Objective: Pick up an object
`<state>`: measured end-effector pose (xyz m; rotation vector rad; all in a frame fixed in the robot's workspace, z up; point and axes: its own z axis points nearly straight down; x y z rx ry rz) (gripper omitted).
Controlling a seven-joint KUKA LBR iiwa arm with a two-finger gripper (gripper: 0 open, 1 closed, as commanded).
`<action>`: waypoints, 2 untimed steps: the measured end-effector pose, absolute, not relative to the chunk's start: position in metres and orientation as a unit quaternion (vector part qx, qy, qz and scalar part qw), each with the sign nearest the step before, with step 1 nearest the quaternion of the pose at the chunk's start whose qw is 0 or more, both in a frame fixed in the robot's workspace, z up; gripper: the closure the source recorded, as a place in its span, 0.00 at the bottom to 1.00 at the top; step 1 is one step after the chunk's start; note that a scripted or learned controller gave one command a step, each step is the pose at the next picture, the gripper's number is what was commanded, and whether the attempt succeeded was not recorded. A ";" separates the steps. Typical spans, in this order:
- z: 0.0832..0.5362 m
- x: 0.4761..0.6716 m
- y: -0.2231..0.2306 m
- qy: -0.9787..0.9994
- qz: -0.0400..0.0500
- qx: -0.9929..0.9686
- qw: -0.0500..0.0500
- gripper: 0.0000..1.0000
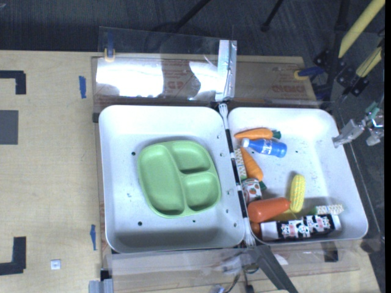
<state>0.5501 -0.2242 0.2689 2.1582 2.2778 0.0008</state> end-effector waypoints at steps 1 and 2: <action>0.269 0.550 -0.224 0.726 0.000 0.688 0.002 0.00; 0.145 0.522 -0.223 0.745 0.001 0.667 0.003 0.00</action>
